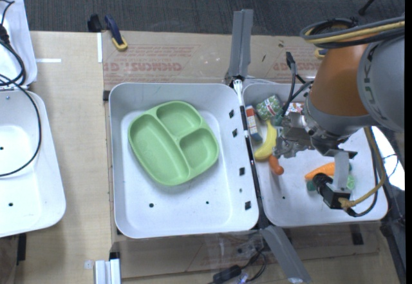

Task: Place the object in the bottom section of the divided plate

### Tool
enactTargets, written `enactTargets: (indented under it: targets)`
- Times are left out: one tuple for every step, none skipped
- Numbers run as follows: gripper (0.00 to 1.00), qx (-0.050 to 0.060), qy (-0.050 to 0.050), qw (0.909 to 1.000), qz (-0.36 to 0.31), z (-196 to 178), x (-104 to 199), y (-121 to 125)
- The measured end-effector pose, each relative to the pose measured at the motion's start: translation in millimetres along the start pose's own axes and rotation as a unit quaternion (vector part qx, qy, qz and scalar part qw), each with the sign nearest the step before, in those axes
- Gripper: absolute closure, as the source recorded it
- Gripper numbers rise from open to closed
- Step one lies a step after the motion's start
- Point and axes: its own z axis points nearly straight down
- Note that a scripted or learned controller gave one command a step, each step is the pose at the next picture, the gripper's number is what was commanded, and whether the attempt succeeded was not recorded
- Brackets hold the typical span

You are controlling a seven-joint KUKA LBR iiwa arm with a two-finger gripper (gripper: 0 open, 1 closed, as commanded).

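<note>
Green plate (172, 142) sits bare in the left bin (122, 167); our gripper (291, 142) hovers at the right bin's (373, 208) left edge over the banana (266, 143), grip state we cannot tell; picking and placing remain

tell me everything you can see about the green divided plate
The green divided plate is pale green, looks like matte plastic, and has a rounded outline with raised ridges splitting it into three sections: one long section on its left, two smaller ones on its right. It lies flat, turned at a slant, on the floor of the left white bin, apart from the walls. Nothing lies in its sections.
</note>
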Motion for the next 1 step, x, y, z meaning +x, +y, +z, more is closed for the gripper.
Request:
enactTargets:
  targets:
    - [1.00,0.000,0.001,1.0000,0.003,-17.8,54.2,-36.9]
